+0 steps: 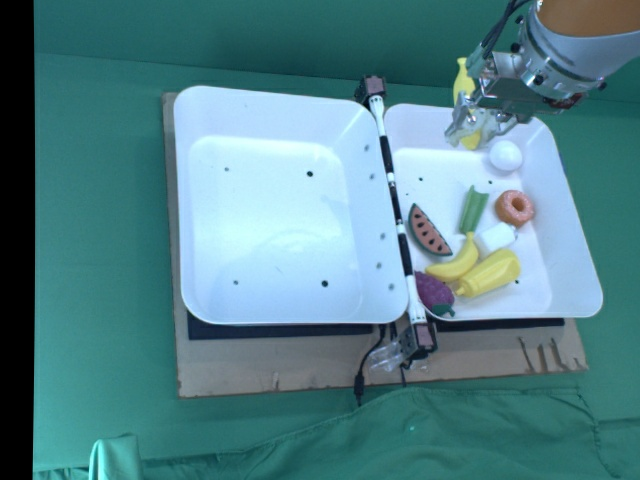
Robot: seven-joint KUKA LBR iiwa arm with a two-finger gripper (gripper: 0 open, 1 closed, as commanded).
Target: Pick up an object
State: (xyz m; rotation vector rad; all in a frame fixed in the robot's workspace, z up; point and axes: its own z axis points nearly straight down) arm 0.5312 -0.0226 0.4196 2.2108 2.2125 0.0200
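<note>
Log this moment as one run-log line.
phase: pick attempt | pincer: over right bin far edge, at yellow object | grasp: unconfirmed | rest in bin: egg, donut, watermelon slice, banana

We view the scene through one fixed camera mounted above the bench (100, 268), looking down at a slant from moderate range, framing both white bins (280, 208) whole, with the arm (585, 18) entering from upper right.

White bins (280, 118) on brown cardboard (260, 373), green cloth (90, 268) around. Red-green watermelon slice (429, 230), yellow banana (455, 262), yellow bottle (489, 273), purple fruit (433, 292), green pod (472, 208), orange-pink donut (514, 207), white egg (505, 155), white cube (496, 237).
</note>
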